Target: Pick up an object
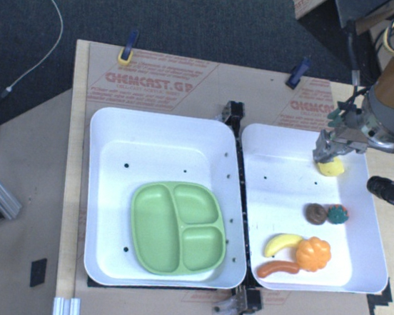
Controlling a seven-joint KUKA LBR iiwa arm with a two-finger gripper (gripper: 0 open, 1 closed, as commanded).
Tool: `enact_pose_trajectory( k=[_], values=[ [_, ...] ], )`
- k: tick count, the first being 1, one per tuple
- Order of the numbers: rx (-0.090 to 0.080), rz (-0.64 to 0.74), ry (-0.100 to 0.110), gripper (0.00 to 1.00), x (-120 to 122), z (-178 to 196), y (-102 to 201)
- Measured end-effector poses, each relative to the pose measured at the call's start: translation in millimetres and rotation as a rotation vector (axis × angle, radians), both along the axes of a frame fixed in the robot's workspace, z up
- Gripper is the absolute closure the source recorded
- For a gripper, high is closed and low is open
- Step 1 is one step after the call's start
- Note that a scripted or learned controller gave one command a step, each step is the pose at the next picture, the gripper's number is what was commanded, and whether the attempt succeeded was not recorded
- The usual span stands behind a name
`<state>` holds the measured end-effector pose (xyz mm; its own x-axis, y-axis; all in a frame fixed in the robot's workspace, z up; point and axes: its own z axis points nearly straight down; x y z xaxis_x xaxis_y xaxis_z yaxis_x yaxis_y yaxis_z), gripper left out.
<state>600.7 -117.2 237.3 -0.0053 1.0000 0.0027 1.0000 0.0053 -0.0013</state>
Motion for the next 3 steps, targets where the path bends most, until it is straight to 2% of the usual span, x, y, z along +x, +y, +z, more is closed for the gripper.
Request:
enact_pose_trajectory(
  k=[1, 3],
  values=[
    [-0.001, 0.0, 0.001, 1.0, -1.8, -7.5, 54.3],
    [0.0, 0.001, 0.002, 1.0, -33.0, -22.3, 166.8]
  ],
)
